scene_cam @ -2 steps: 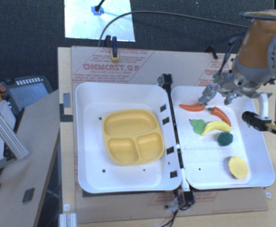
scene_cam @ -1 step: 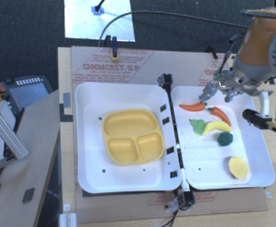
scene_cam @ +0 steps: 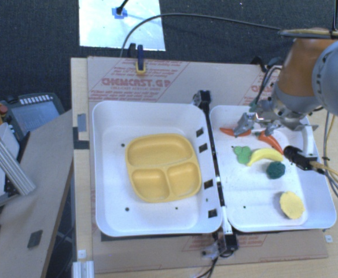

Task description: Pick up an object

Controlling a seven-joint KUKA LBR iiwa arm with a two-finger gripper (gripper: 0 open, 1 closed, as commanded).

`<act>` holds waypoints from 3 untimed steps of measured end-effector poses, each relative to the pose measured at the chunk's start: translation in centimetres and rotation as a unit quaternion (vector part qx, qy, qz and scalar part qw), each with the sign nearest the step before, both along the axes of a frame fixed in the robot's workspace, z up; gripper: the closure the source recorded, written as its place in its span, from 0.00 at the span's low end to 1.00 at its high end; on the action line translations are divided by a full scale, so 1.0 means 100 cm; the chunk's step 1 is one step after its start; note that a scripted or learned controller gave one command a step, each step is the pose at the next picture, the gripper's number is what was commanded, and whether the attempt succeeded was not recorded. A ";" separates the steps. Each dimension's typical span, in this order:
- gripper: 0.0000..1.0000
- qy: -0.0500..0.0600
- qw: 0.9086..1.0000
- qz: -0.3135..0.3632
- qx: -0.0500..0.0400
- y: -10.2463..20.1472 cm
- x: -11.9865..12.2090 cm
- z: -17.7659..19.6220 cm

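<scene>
The right bin holds several toy foods. An orange carrot-like piece lies near its back left, and a second orange piece lies just right of it. In the middle are a yellow banana, a small light green piece touching its left end, and a dark green broccoli-like lump. A yellow rounded piece sits near the front right. My gripper hangs low over the back of this bin, right above the two orange pieces. Nothing visibly hangs from it.
The left bin holds a yellow three-compartment tray at its middle. A black divider with clips runs between the bins. The arm's grey and orange body fills the space above the right bin's back right corner.
</scene>
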State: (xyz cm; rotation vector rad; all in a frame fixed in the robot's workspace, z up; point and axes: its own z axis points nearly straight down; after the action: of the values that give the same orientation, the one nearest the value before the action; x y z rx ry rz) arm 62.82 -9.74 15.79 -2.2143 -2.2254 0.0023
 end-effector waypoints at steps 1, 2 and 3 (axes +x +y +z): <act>0.00 0.000 1.000 -0.002 0.000 -0.006 -0.001 -0.044; 0.00 -0.001 1.000 -0.002 0.000 -0.006 -0.001 -0.075; 1.00 -0.003 1.000 -0.003 -0.001 -0.006 0.001 -0.062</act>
State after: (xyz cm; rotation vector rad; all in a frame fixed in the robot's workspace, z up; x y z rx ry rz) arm 62.90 -10.36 9.58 -2.2236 -2.2233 -0.0031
